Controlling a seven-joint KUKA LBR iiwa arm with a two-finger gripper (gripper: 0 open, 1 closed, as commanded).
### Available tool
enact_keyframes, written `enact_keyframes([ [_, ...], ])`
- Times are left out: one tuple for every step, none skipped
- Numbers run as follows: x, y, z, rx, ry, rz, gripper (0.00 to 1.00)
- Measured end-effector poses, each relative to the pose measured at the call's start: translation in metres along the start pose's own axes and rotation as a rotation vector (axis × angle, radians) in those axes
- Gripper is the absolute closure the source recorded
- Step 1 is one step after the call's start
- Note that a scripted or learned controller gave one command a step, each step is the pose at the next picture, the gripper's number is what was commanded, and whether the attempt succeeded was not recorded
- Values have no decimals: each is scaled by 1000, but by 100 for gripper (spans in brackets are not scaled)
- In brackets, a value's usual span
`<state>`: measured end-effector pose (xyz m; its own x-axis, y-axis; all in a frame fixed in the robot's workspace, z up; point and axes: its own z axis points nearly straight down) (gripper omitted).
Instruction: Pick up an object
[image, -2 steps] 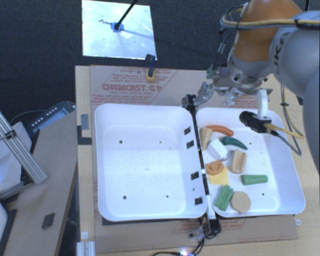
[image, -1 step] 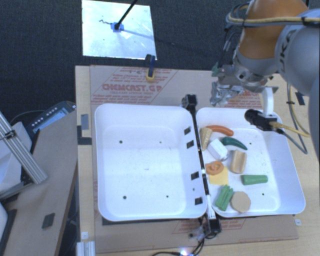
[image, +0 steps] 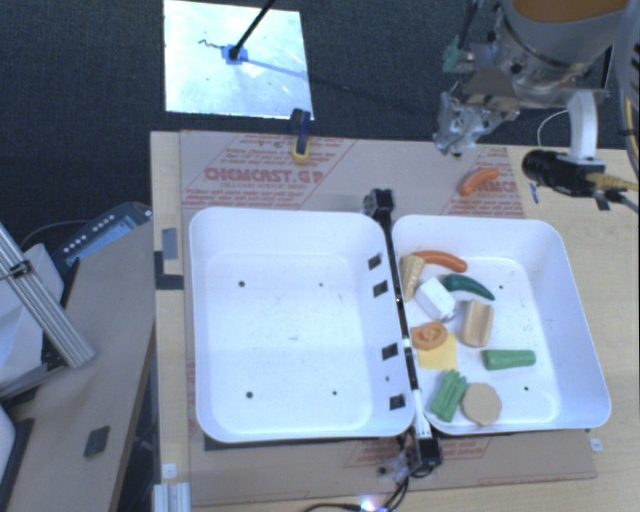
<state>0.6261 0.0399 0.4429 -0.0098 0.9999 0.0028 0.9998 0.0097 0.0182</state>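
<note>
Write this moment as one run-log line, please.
gripper: above bench, behind right bin | holding: nothing seen | orange sausage: outside bin

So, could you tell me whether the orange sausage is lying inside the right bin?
No, the orange sausage lies on the board behind the right bin.

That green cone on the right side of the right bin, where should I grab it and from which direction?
Probably across the thick middle of the green cone, coming straight down from above. It lies flat and long from side to side with bare bin floor around it, so fingers closing across its narrow width should fit. The gripper is up beyond the right bin.
</note>
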Motion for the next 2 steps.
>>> enact_keyframes([
  [53,24,-83,8,-1,2,100],
  [45,-40,85,35,-5,10,100],
])
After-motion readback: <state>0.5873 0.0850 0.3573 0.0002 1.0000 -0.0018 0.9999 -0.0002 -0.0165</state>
